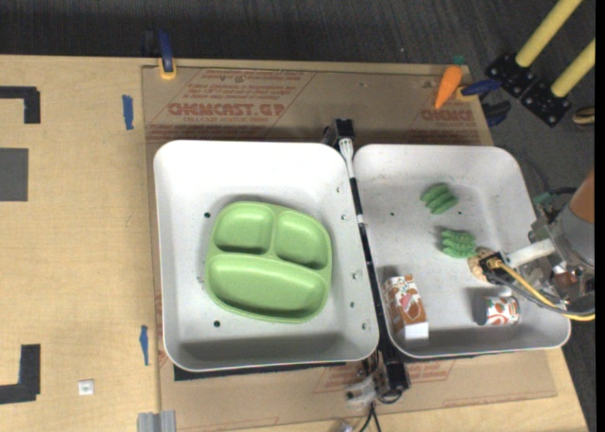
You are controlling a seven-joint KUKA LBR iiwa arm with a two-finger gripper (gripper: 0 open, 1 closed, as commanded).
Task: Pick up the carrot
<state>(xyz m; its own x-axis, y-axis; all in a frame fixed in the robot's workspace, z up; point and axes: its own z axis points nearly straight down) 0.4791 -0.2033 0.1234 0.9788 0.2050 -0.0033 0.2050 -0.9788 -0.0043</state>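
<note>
Honestly, the pincer (565,277) is hanging over the right edge of the bin (397,184), and I can't tell if it's spread or pinched. The carrot (449,86) is sitting well away from it, outside the bin past the far rim. It's looking like a light, stiff, slick toy, so I'm guessing the thicker middle is the place to grab.

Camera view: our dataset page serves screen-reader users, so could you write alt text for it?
A carrot lies on the bench behind the right bin, outside both bins, while the gripper hangs over that bin's right edge. The right bin holds two green toy foods, a carton and a can; the left bin holds a green divided plate.
</note>
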